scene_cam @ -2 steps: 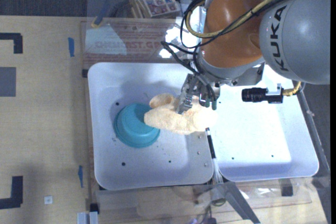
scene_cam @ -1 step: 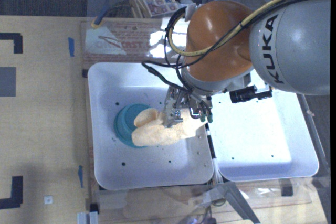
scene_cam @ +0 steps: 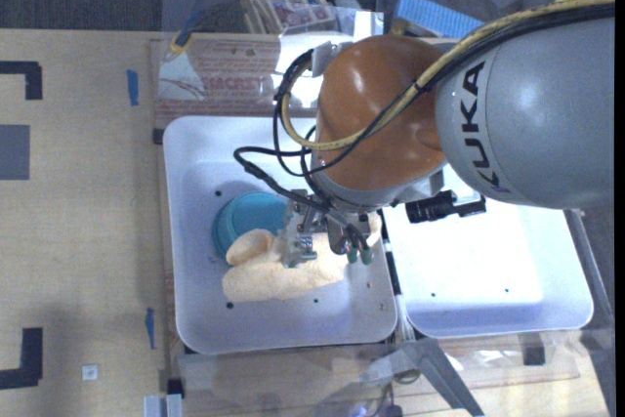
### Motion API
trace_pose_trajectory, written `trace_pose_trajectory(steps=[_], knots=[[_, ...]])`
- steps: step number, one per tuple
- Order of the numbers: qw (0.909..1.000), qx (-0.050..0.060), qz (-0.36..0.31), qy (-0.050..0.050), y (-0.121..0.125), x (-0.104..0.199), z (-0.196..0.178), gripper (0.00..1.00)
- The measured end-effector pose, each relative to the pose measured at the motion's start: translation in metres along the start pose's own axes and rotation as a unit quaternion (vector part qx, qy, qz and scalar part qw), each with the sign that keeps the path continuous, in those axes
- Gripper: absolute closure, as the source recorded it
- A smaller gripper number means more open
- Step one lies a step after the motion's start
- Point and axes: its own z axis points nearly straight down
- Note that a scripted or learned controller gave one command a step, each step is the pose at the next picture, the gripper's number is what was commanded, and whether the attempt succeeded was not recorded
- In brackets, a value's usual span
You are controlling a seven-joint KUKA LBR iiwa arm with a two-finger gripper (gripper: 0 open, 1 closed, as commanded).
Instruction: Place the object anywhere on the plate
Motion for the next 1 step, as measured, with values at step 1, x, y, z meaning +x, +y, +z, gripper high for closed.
trace_pose_trajectory(steps=[1], knots=[[1.0, 0.0, 0.0, 0.0, -0.0003, -0.0001, 0.0, 0.0]])
